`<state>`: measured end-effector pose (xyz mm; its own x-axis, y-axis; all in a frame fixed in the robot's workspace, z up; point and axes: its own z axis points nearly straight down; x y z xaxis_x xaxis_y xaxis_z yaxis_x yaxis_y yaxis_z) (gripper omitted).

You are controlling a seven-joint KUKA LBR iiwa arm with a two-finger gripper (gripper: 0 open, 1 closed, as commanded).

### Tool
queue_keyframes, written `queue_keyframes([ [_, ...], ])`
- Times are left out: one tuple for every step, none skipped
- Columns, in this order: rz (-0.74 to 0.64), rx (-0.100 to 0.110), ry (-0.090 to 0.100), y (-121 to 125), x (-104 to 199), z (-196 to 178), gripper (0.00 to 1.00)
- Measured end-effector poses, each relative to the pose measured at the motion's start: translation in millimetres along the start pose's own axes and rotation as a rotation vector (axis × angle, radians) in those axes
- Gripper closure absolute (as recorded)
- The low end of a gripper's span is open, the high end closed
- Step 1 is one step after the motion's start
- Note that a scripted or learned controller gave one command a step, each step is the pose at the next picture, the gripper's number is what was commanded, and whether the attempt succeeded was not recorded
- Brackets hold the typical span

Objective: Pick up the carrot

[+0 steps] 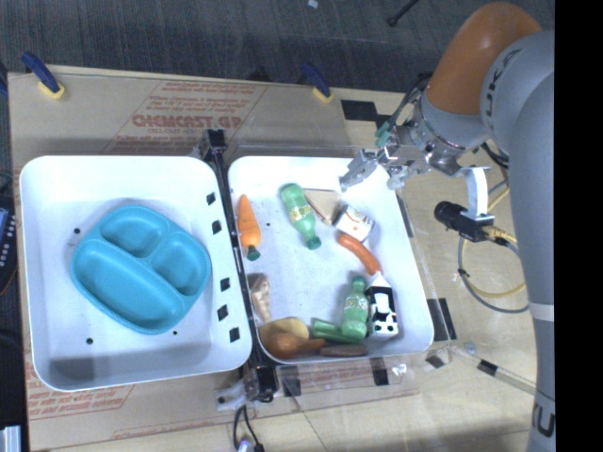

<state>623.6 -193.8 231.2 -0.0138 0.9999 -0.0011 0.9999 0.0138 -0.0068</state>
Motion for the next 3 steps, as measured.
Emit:
queue_keyframes([
  [-0.257,-0.001,0.003,-67.7,26.4,141.1,0.0],
  [-0.408,-0.009,-0.003,1.7,-14.1,94.8,0.0],
  [-0.534,-0.001,0.004,-31.8,81.8,141.0,0.0],
])
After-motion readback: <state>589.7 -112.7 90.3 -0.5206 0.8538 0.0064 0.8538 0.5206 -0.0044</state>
